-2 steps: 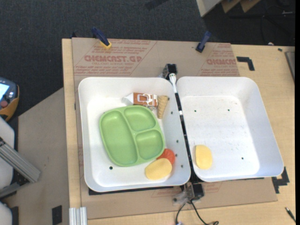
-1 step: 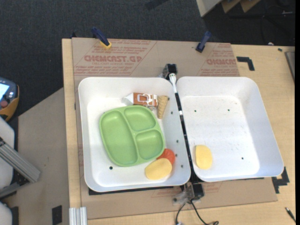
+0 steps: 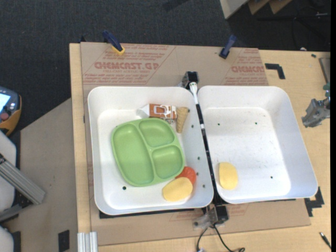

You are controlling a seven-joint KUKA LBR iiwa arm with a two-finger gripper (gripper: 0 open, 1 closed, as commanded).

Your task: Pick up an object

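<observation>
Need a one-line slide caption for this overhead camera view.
Left bin holds a green divided plate, yellow and orange pieces; right bin holds one yellow piece.

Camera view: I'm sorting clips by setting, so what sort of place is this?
Probably a robotics lab bench, not a kitchen: two white bins on a cardboard sheet held by clamps, with toy-like food and a green divided plate.

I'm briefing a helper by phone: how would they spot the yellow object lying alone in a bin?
Find the right-hand shallow white bin of the two side by side. In its near left corner lies a small rounded pale yellow lump, nothing touching it. The similar yellow lump in the left bin instead sits against a red-orange piece and a green divided plate.
</observation>
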